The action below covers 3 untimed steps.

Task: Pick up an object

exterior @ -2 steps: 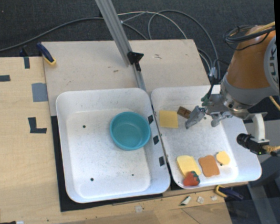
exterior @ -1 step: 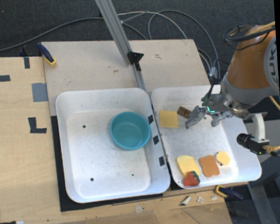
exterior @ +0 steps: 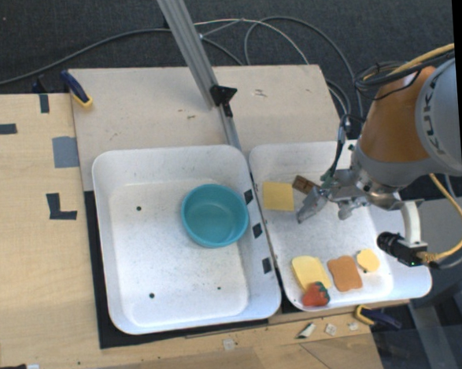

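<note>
In the right bin [exterior: 396,290] lie several small items. A pale yellow square block [exterior: 277,195] rests near its left wall, with a small brown piece [exterior: 302,184] just to its right. Along the front sit a yellow slab [exterior: 306,270], a red strawberry-like piece [exterior: 316,295], an orange toast-like slab [exterior: 344,273] and a small yellow piece [exterior: 368,260]. My gripper [exterior: 326,209] hangs low over the middle of this bin, right of the yellow block. It is open, with nothing between its fingers [exterior: 307,208].
A teal bowl [exterior: 214,214] sits in the left bin [exterior: 125,250]. A slanted metal pole [exterior: 198,56] crosses behind the bins. Cables trail at the back right, and a clamp [exterior: 77,88] sits at the board's back left corner.
</note>
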Each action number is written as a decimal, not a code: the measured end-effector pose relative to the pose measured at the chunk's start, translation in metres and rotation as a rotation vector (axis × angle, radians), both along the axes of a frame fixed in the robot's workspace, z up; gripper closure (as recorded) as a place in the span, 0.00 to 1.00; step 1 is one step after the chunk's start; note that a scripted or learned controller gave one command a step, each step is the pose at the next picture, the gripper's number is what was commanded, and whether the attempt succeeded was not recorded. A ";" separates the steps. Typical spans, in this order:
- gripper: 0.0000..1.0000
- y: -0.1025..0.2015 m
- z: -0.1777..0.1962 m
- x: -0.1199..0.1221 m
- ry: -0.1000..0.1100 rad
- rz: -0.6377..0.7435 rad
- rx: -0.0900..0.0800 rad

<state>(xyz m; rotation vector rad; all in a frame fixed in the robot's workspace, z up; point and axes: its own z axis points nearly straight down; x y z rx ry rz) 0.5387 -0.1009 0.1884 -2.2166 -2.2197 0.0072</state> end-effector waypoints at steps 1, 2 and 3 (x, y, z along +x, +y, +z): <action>0.00 0.000 -0.044 0.002 0.001 0.000 0.000; 0.00 0.000 -0.097 0.001 -0.003 0.000 0.000; 1.00 0.001 -0.086 0.001 -0.001 0.002 0.002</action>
